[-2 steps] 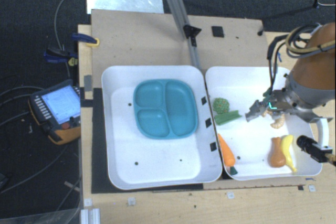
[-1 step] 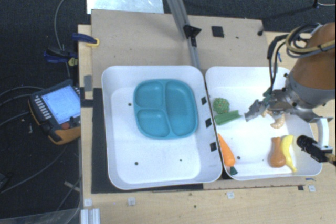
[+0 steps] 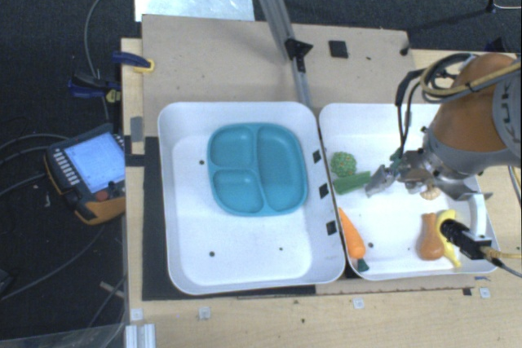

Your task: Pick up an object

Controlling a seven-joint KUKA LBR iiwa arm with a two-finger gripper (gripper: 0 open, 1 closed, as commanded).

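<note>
In the right bin [image 3: 383, 269], a green broccoli [image 3: 342, 165] lies at the left wall, its stalk pointing right. My gripper [image 3: 380, 180] hangs low just right of the stalk's end, close to it; whether they touch is unclear. An orange carrot [image 3: 351, 234] lies along the bin's left wall, nearer the front. A brown drumstick-shaped piece [image 3: 429, 244] and a yellow banana-like piece [image 3: 449, 239] rest at the front right. A small beige item [image 3: 429, 191] peeks out under the wrist.
The left bin [image 3: 188, 257] bears a blue divided plate [image 3: 257, 169]. The grey and orange arm [image 3: 473, 126] covers the right bin's right side, with cables looping above it. A slanted metal pole [image 3: 273, 4] stands behind the bins.
</note>
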